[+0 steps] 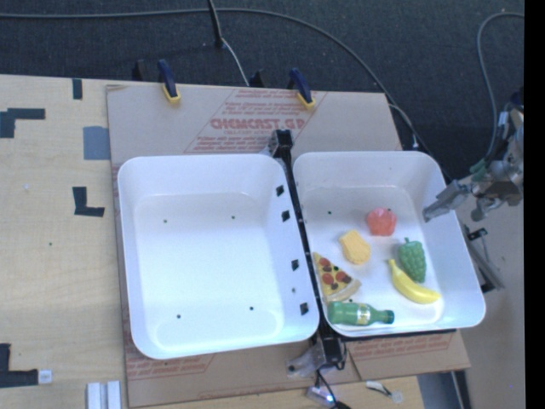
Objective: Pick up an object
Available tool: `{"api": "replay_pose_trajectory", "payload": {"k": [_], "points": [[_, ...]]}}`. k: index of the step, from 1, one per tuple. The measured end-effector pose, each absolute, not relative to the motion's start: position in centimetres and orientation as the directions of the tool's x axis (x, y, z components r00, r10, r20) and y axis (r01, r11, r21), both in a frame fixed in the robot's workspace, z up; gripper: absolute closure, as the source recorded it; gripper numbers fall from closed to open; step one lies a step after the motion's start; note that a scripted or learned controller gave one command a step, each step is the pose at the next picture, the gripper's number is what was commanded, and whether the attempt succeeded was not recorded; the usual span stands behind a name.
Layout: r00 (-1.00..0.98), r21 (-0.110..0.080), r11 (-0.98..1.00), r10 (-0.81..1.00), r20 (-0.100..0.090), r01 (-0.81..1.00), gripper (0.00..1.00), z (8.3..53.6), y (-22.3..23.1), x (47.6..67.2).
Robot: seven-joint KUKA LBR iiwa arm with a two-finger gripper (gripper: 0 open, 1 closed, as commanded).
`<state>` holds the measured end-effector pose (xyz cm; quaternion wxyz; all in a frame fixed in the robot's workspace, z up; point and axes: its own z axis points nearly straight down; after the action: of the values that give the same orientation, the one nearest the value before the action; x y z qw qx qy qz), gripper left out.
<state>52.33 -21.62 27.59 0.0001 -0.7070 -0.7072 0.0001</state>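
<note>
Robot lab bench: two white bins (213, 173) left of the gripper (447, 201), on cardboard (247, 118) held by blue-yellow clamps (168, 82), loose cables (341, 41) over dark carpet (85, 24), tape marks (85, 201) on the wood top.

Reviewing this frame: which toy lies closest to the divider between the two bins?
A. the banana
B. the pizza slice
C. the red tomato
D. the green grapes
B. The pizza slice lies against the left wall of the right bin, right by the divider, while the banana, the red tomato and the green grapes sit farther toward the right side.
</note>
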Motion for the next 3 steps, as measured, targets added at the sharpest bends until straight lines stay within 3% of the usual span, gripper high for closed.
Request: {"api": "replay_pose_trajectory", "payload": {"k": [1, 2, 3], "points": [[-0.002, -0.002, 0.002, 1.0, 0.0, 1.0, 0.0, 22.6, -21.5, 59.0], [-0.001, -0.008, 0.001, 1.0, 0.002, 1.0, 0.0, 7.8, -21.3, 61.5], [0.0, 0.002, 0.0, 1.0, -0.001, 1.0, 0.0, 8.6, -19.6, 59.1]]}}
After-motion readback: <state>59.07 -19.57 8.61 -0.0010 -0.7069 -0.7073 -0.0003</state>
